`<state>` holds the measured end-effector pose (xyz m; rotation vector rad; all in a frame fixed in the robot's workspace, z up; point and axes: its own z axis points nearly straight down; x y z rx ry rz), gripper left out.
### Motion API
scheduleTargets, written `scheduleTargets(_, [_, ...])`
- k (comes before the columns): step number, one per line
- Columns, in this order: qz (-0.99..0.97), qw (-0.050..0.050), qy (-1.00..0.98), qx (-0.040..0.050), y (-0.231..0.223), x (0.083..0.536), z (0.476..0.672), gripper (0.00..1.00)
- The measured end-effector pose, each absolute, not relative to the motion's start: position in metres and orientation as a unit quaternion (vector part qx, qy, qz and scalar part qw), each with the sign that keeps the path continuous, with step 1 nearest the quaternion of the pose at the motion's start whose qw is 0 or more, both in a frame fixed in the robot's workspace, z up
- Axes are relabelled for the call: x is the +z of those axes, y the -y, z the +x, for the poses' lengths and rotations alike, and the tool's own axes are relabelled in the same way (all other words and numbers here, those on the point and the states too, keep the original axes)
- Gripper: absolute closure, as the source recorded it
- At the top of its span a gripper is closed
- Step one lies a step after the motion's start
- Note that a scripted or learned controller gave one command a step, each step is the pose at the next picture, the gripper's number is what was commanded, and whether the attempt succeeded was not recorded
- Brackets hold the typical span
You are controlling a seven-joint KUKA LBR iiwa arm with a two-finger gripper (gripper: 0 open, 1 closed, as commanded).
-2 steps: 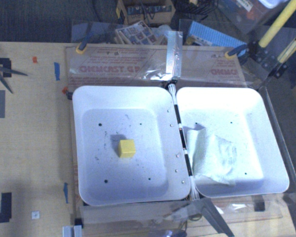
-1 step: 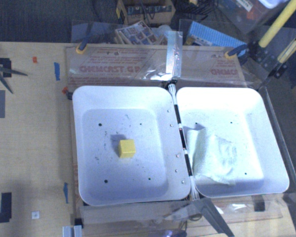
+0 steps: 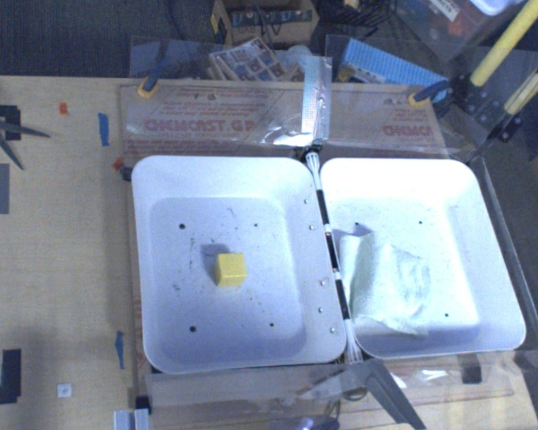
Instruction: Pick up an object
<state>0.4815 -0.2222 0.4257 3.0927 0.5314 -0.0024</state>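
Two shallow white plastic bins sit side by side on the pale wooden bench [image 3: 54,267], filling the centre and right of the frame and meeting along a thin dark seam that runs from upper centre down to lower centre. In the left white bin [image 3: 161,195], a small yellow cube-shaped block [image 3: 230,269] rests on the flat floor, a little left of the frame's centre and well apart from every wall; a faint grey shadow lies just beside it on its upper left. The floor around the block is speckled with small dark marks and a few dots. In the right white bin [image 3: 448,204], a crumpled whitish cloth or sheet of soft material [image 3: 390,285] lies against the left wall, reaching down toward the lower rim. A clear plastic panel with reddish printed lettering [image 3: 215,119] stands behind the bins across the upper middle. A yellow bar [image 3: 513,30] slants through the upper right corner. Small blue tape strips [image 3: 103,129] mark the bench at upper left. Whether the claw is wide, narrow or holding anything cannot be told from this view.
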Motion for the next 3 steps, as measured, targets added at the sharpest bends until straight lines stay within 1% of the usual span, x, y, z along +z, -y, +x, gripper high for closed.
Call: scheduleTargets(3, [0.985,0.004,-0.170,-0.0015,0.222,0.456,0.484,1.00])
